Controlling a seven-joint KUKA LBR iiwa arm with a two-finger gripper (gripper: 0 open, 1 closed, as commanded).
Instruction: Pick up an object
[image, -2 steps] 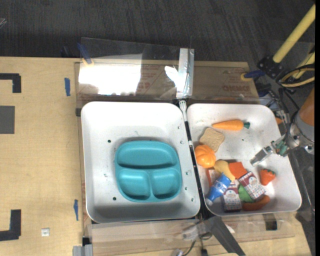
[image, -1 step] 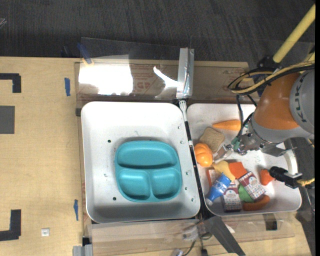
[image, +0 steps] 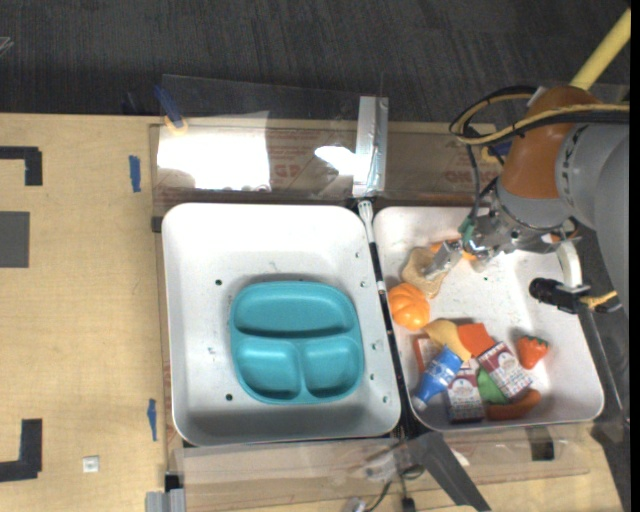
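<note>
While the claw (image: 470, 247) hangs, grip state unclear, a tan object (image: 428, 263) lies just beside it.

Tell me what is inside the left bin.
The left bin holds one teal divided tray, lying flat with three bare compartments. Whatever lies beneath the tray is covered.

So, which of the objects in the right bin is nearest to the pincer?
The tan, brownish object at the upper left of the right bin. It lies just beside the pincer, while the orange ball and the pile of colourful items lie farther down.
</note>
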